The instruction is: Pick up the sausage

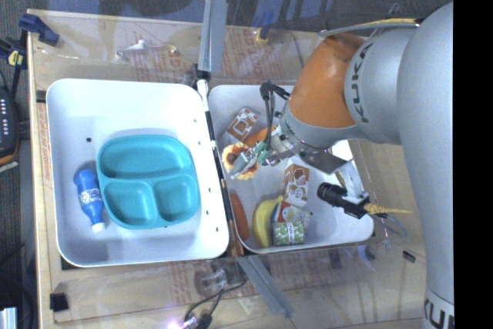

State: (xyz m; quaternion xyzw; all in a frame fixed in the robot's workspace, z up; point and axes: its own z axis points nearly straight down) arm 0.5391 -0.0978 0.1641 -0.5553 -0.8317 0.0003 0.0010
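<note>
The sausage [239, 218] is a reddish-brown link lying along the left wall of the right bin [339, 236], near its front corner. My gripper [250, 158] hangs over the middle left of that bin, a short way behind the sausage and apart from it. It sits above a small yellow and orange food item [232, 159]. Nothing shows held in the gripper.
A banana [266, 222] lies right beside the sausage, with a green and orange carton [292, 204] next to it. Another small carton [244, 123] lies at the bin's back. The left bin [69, 100] holds a teal divided tray [148, 179] and a blue bottle [90, 199].
</note>
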